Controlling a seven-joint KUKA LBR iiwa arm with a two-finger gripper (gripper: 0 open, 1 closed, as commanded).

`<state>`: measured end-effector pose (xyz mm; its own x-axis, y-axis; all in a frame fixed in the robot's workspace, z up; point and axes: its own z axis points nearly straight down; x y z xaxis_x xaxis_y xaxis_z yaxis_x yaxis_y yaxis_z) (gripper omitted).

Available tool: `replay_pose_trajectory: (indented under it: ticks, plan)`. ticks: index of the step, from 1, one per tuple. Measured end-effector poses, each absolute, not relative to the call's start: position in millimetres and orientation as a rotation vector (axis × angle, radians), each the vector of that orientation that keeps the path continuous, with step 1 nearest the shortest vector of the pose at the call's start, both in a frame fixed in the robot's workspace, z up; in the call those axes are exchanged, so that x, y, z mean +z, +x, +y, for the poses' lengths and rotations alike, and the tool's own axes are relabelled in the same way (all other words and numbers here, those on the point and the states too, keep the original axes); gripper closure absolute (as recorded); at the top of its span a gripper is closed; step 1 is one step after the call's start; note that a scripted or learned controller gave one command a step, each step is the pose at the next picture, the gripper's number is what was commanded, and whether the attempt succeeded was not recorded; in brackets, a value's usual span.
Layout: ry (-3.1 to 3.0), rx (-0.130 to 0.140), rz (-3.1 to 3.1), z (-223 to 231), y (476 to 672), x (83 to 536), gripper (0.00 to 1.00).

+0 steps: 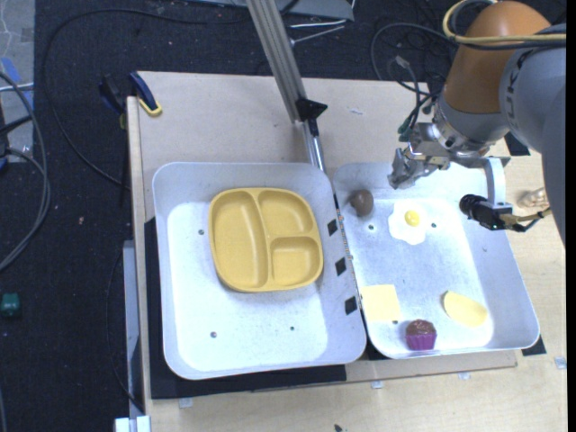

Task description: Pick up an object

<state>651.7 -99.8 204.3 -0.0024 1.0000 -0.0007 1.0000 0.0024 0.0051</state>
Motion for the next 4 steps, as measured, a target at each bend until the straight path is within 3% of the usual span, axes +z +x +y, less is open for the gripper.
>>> replay_pose_trajectory:
  ticks: [1, 4]
  plan:
    - [2.218, 0.002, 2.222, -99.7, 652.3, 206.0, 1.0]
    - [2.216, -0.002, 2.23, 49.7, 601.4, 212.4, 1.0]
